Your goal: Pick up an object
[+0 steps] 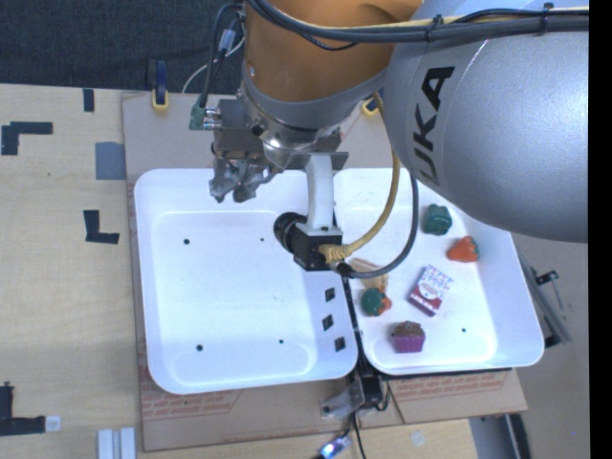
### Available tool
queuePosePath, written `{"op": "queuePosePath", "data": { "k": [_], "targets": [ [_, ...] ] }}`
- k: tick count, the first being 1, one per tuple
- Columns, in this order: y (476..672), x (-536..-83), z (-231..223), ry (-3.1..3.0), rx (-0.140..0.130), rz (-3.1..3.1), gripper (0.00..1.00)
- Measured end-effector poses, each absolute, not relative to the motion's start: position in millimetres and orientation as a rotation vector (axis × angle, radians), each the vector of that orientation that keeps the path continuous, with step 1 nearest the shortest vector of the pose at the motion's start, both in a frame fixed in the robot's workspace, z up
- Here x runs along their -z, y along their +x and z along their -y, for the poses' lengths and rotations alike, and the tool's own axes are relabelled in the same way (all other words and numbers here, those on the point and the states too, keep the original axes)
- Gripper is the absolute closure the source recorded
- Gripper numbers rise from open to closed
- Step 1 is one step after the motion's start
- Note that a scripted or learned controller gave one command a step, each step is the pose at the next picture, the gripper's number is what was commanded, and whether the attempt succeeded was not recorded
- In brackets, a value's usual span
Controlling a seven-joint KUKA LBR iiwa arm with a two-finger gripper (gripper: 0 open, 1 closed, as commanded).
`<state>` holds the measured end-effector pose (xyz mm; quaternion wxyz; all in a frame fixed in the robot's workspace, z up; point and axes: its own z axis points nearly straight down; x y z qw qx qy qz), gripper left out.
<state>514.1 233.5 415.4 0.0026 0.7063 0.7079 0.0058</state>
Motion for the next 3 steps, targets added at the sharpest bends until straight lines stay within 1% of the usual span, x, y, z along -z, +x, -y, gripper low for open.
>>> {"op": "queuePosePath", "data": {
  "k": [1, 2, 3],
  "targets": [
    [502.9, -139.5, -169.1, 2.231, 0.029, -2.222, 1.0],
    [499.4, -266.2, -192.9, 2.214, -0.014, -2.225, 1.0],
    [478.5, -120.8, -234.3, 2.222, 0.024, -2.232, 1.0]
  ]
}}
